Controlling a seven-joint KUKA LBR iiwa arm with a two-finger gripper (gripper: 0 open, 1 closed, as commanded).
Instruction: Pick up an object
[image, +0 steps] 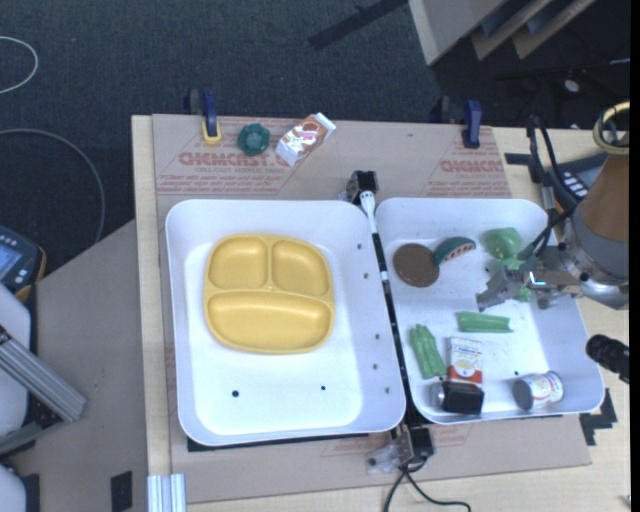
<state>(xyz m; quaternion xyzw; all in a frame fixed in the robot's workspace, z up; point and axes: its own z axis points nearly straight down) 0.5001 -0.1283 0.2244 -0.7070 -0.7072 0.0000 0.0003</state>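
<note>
My gripper (503, 290) hovers in the right bin (570, 330), finger state unclear. Just below, the green bean pod (485, 322) lies lengthwise left-right. The left bin (195, 360) holds a yellow divided plate (268, 293).

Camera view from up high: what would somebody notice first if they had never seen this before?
First the big yellow divided plate, alone in the left white bin. Next the right bin, scattered with small things: a brown disc, green toy vegetables like the pea pod, and a little can near the front. Then the robot's hand, reaching in from the right just above the pea pod.
</note>
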